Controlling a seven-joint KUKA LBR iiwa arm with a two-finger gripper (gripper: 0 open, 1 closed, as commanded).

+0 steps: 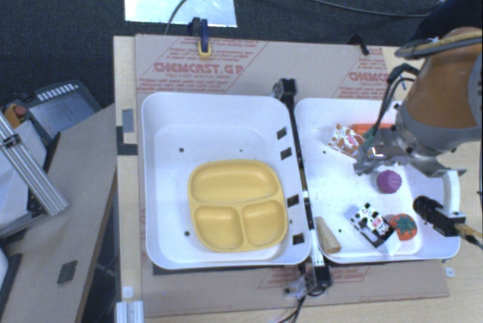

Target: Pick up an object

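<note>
Purple ball (389, 181) just beside tool (370, 160).

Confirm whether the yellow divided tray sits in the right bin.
No. The yellow divided tray lies in the left bin.

My own arm (445, 87) runs off the right edge and covers part of the orange object (362, 129) behind my wrist.

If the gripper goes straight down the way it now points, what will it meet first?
Probably the purple ball, which lies just beside the gripper in the right bin. The patterned packet is also close; depth is unclear, so it could instead reach bare bin floor.
</note>
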